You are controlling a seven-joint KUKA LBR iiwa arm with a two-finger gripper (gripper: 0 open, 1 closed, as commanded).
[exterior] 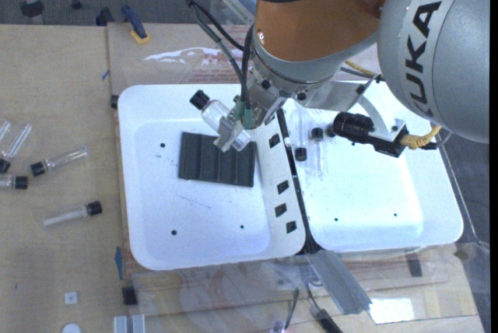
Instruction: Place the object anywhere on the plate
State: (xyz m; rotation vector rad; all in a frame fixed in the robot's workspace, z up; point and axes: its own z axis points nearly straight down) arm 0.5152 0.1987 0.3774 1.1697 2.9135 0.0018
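Hand looks clenched on the clear vial, pinching its lower end, with the black cap sticking up and to the left at a tilt. It hangs over the top edge of the dark ribbed plate, which lies flat in the left bin. So I'd call this the carry-over step, right at the drop point. Next move, as I read it: nudge a little toward the plate's middle, come down, then let go low so the round vial doesn't roll off across the ribs. Can't tell how high it is above the plate from this angle. Room-wise it's easy: bare bin floor all round the plate, the bin wall well apart on the left, the divider between the 2 bins nearer on the right. What looks like another small vial sits in the right bin, and a few spares lie out on the desk, nowhere near the path.
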